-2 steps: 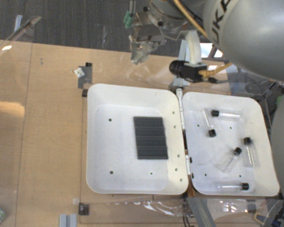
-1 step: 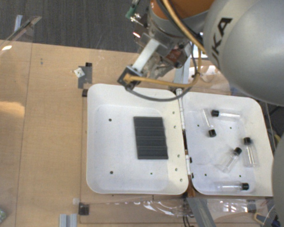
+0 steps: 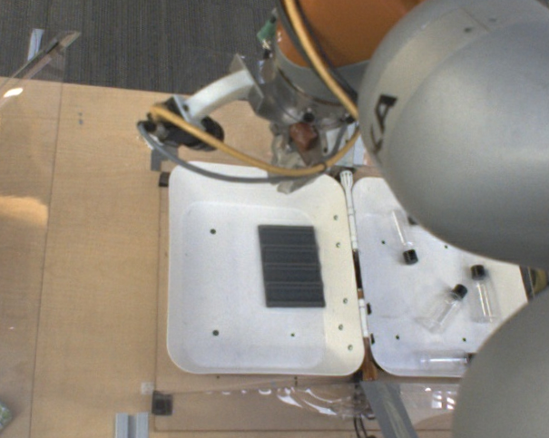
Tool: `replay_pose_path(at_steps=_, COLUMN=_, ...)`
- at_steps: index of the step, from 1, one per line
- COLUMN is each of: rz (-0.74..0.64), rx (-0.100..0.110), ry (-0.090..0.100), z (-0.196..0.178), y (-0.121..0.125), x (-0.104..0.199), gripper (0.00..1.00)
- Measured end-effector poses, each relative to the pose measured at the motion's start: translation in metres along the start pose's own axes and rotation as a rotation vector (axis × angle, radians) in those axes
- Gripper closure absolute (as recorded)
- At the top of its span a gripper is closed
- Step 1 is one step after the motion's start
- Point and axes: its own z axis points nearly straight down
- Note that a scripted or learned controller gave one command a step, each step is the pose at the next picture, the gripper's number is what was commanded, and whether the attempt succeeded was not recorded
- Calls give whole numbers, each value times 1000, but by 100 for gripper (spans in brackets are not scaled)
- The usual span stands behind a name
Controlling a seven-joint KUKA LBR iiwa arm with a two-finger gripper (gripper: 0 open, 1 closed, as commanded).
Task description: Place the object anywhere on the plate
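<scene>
Gripper (image 3: 293,160) sits at upper centre of the frame, just over the far rim of the left bin (image 3: 187,346). We see a small reddish-brown bit at the tool head, but can't make out whether anything is actually clamped; the gripper's state is a cannot-tell from this angle, since the wrist hardware and the yellow cable (image 3: 223,152) looping off to the left hide it.

The plate (image 3: 291,265) is the dark ribbed rectangle lying flat near the middle of the left bin, slightly right of centre. Nothing rests on it, so we judge the placement not done.

Candidate objects are in the right bin (image 3: 378,354): several clear vials (image 3: 439,310) with black caps, scattered across centre-right of the frame, well apart from the plate and across the divider between the bins. Which one counts as the task's object we can't say. They lie on their sides, so they'd likely roll if dropped on the ribs.

The big grey arm link (image 3: 470,113) fills the upper right and covers part of the right bin, so there may be more items under it.

Our read: the tool is parked high at the back edge of the left bin, not above the plate. It would need to come toward frame centre and down before any release makes sense.
</scene>
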Motion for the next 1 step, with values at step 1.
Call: replay_pose_path(at_steps=1, rz=225, rx=-2, ry=-2, z=1, y=18, x=27, gripper=100)
